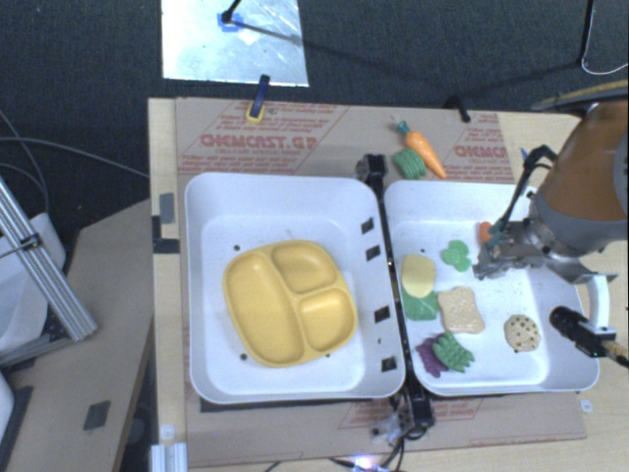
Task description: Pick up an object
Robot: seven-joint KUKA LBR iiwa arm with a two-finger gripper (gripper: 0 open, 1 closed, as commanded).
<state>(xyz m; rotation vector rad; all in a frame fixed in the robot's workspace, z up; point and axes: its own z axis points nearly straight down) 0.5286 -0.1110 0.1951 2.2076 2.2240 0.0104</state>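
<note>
While gripper (488, 264) hovers low in right bin (565, 362), finger state impossible to tell; nearest, green piece (455, 256) just beside. Best centred squarely over it before descending.

A big brown cardboard sheet (295, 138) with red letters lies flat. On its far edge sit a small blue and yellow clip (258, 99), toward the left, and an orange toy carrot (425, 147) with green leaves, toward the right. Past the far edge of the cardboard, a shiny silver sheet (236, 28) lies on the dark carpet (79, 47), and to the left of the cardboard are a light wooden table (108, 293), a silver metal frame (44, 273) and some thin cables (29, 155).
</note>
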